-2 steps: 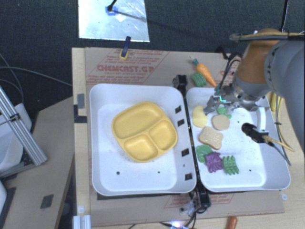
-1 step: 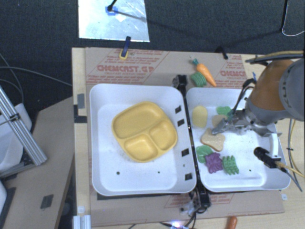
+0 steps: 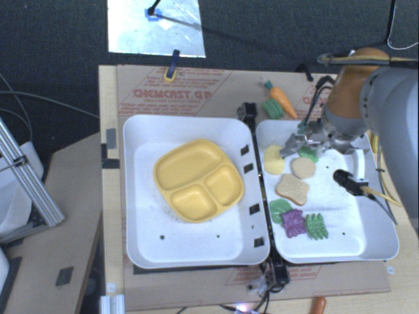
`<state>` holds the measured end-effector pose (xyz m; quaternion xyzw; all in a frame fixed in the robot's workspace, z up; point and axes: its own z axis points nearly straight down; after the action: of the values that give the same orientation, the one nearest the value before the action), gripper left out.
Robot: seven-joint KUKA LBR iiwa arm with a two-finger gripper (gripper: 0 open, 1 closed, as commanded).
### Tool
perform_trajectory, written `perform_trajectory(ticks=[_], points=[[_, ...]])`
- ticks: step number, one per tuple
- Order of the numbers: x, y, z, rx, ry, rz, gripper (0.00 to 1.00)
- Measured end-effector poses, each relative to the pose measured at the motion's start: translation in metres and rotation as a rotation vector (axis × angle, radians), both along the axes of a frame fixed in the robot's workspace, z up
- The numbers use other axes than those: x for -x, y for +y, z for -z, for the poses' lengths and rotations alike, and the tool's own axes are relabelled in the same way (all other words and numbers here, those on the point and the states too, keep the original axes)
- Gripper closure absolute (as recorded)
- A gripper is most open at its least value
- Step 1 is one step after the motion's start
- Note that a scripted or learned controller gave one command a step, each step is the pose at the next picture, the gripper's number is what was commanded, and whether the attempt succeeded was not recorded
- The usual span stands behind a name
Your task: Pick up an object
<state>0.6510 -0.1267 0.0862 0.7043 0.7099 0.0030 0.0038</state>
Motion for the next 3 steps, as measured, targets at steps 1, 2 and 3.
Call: perform_trajectory(ticks=[1, 2, 3], points=[[0.001, -0.002, -0.012, 0.001, -0.001, 0.002, 1.00], [0.002, -0.002, -0.012, 0.001, 0.000, 0.001, 0.00], [0.000, -0.002, -0.023, 0.001, -0.004, -0.001, 1.00]])
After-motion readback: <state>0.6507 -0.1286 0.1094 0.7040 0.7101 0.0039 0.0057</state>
